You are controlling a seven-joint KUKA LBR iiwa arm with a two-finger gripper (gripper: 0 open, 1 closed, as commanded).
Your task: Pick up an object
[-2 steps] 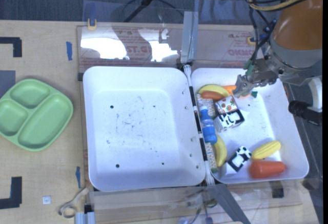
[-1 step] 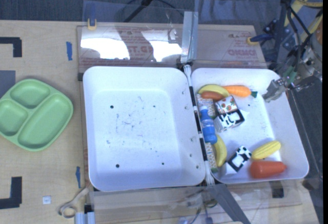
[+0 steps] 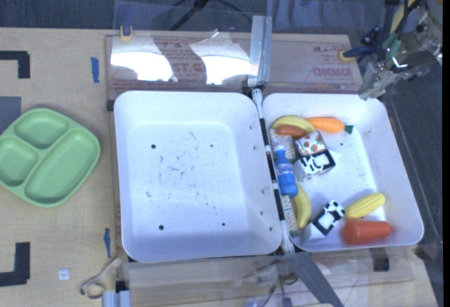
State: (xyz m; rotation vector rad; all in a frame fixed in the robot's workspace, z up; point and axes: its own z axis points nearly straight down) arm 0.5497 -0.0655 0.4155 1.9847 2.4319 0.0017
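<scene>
Whether the gripper (image 3: 372, 86) is spread or closed cannot be told from this slant; its pale metal end shows as one blurred shape over the far right corner of the right bin (image 3: 398, 158), and nothing can be seen held in it. Behind it the arm (image 3: 411, 53) leads up and out at the right, among cables.

The things to choose from all lie in that right bin. Nearest the gripper is an orange carrot (image 3: 325, 125) by the far wall, with a yellow banana (image 3: 292, 123) just beside it. Below them a black-and-white patterned box (image 3: 313, 154) sits near the middle, and a blue bottle (image 3: 285, 172) lies along the wall that the two bins share. At the near end are a second banana (image 3: 303, 208), a small black-and-white piece (image 3: 328, 217), a yellow oblong item (image 3: 365, 205) and a red one (image 3: 366, 230), the last two touching or nearly so. The left bin (image 3: 133, 158) and a green divided plate (image 3: 49, 155) on the bench lie well apart from the gripper.

By the look of it, the pick has not begun: this is the approach step. The next move calls for travel inward over the bin, centring above one object, then a descent; the carrot looks like the shortest reach, and it has some free floor on its right.
</scene>
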